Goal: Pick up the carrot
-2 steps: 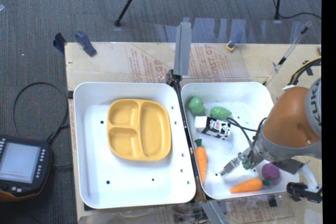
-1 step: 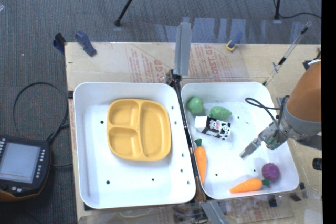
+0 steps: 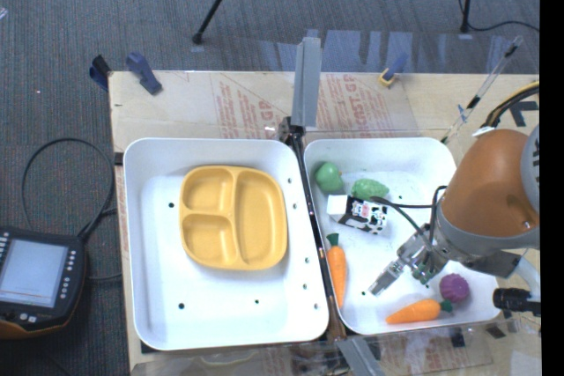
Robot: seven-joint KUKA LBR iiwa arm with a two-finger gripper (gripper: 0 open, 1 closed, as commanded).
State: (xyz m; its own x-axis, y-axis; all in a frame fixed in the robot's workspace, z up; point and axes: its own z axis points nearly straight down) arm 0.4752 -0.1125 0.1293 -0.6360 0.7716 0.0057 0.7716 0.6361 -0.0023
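Orange marks two carrots in the right bin (image 3: 441, 156): one carrot (image 3: 337, 272) lies lengthwise against the bin's left wall, green top pointing up the view, and a second carrot (image 3: 414, 311) lies crosswise near the bin's front edge, its green end toward a purple ball-like toy (image 3: 455, 287) just beside it. The gripper (image 3: 386, 281) hangs over the bare white floor between the two carrots, slanting down to the left, touching neither; at this size and angle it cannot be told whether the claw is apart or together, and nothing shows in it. The grey arm with its orange band (image 3: 485, 180) covers the bin's right side. Toward the back of the same bin sit a round green vegetable (image 3: 329, 177), a green leafy piece (image 3: 370, 188), and a small black-and-white carton (image 3: 366, 214) next to a white block (image 3: 337, 205). The left bin (image 3: 145, 277) holds a yellow divided plate (image 3: 234, 217) with three compartments, set well apart from the carrots.
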